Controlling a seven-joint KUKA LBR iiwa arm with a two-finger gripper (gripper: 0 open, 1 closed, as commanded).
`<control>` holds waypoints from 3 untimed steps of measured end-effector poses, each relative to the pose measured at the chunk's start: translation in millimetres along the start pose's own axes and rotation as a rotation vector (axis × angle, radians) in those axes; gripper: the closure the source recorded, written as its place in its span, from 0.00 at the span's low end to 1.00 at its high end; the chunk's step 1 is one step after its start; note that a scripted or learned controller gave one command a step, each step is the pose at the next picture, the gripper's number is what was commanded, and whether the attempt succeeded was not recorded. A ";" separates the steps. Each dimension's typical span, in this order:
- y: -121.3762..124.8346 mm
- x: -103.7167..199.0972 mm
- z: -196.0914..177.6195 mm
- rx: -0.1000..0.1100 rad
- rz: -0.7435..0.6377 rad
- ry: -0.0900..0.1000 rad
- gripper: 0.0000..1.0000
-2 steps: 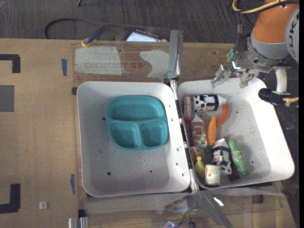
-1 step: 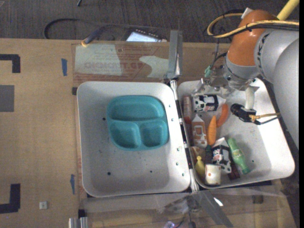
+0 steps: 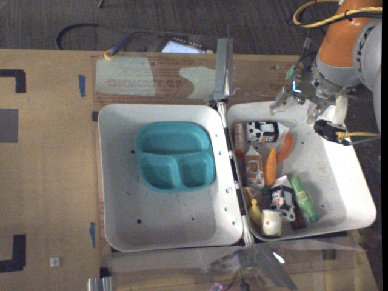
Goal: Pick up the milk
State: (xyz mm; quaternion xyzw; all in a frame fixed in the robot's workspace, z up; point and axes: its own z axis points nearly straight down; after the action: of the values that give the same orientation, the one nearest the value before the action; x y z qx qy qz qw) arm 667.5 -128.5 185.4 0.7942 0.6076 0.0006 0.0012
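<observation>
White and black: milk carton (image 3: 262,131), cow-patched, likely on its side
Place: right bin's (image 3: 339,180) far-left corner, near gripper (image 3: 301,105)
Gripper: empty, fingers spread

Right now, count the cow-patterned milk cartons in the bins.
2. One milk carton lies at the right bin's far left end; the other lies nearer the front, beside the green bottle. More may be hidden.
</observation>
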 end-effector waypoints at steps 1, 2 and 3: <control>-0.6 -0.4 5.3 0.003 0.070 0.001 0.00; -50.4 14.1 57.6 -0.026 0.094 0.007 0.00; -49.5 18.5 45.4 -0.026 0.092 0.016 1.00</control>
State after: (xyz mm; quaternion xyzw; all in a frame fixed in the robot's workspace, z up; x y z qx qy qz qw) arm 624.7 -97.8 139.9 0.8212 0.5703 0.0149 0.0069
